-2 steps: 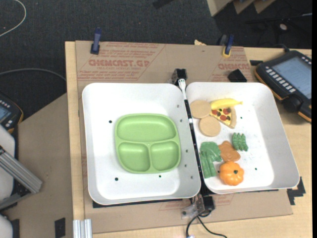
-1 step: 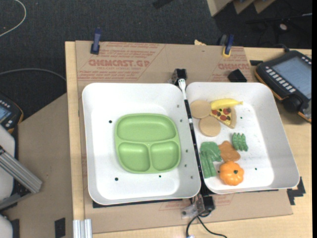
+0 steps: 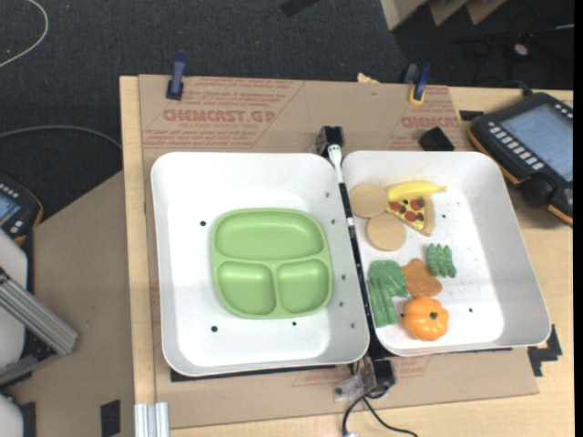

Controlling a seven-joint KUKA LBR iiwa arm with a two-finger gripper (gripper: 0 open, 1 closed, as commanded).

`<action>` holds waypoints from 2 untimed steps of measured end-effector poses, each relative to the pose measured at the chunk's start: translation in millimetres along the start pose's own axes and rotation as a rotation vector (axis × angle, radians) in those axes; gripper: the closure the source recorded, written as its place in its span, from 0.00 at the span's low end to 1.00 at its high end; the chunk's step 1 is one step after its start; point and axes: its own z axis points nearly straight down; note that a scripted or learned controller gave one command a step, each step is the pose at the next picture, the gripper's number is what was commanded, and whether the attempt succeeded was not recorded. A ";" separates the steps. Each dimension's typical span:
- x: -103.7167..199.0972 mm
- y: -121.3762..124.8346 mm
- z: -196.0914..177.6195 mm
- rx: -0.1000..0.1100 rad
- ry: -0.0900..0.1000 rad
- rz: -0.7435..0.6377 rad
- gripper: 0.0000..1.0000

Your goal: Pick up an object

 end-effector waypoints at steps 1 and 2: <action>-28.0 -2.8 98.3 0.015 0.006 0.004 1.00; -27.5 -0.7 81.5 0.001 0.000 0.001 1.00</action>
